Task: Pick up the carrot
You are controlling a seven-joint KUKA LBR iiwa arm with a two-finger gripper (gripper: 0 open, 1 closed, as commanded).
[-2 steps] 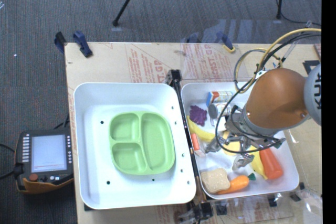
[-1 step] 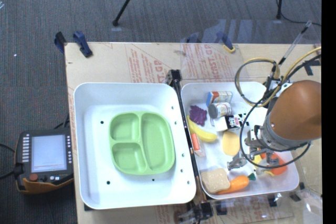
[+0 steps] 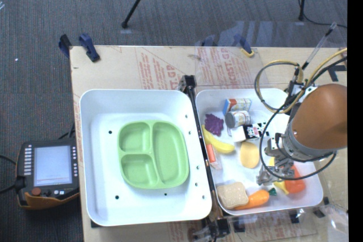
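The carrot [image 3: 258,198] is orange with a small green tip and lies near the front edge of the right bin [image 3: 309,196], just right of a slice of bread [image 3: 232,194]. The arm reaches in from the right, its orange-banded wrist over the bin's right side. My gripper [image 3: 266,176] points down a little above and behind the carrot, between a yellow rounded item [image 3: 249,155] and a red-orange item [image 3: 293,185]. Nothing shows held in it.
The right bin also holds purple grapes [image 3: 214,122], a banana [image 3: 219,143], a can [image 3: 237,119], a small box [image 3: 235,103] and an orange stick [image 3: 211,156] by the left wall. A green divided plate [image 3: 153,154] lies in the left bin [image 3: 93,122]. Cables loop above the wrist.
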